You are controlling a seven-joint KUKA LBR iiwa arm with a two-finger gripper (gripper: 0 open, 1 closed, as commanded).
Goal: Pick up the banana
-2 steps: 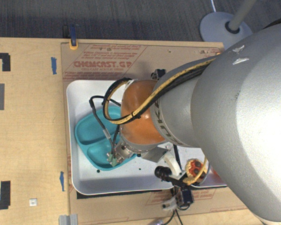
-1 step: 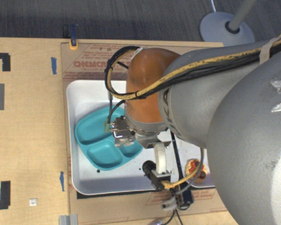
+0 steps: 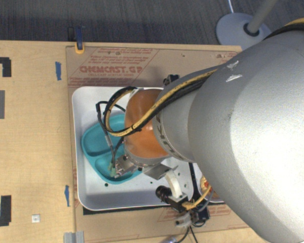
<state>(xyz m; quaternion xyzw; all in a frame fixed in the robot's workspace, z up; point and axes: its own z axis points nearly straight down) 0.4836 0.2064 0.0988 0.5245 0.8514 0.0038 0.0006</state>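
The grey arm [image 3: 243,135] has a smooth, matte, round shell, and it covers the right and middle part of the view. Above the wrist sits the glossy orange band [image 3: 139,120], with black and yellow cables [image 3: 111,110] that loop loosely beside it.

Under the wrist the tool [image 3: 116,170] reaches down into the left white bin [image 3: 86,100], a shallow plastic tray with rounded corners and a smooth wall. Only a small metallic part of the tool is seen, so I cannot tell if it is apart, together or clamped on something. It stands over the near edge of a teal bowl [image 3: 93,143], a smooth plastic thing of curved shape that lies in the left half of the bin.

Where the banana lies and which way its long axis points, I cannot tell, because the arm hides much of the bin.

The bench [image 3: 30,135] is flat, light brown board with pieces of blue tape [image 3: 58,71].
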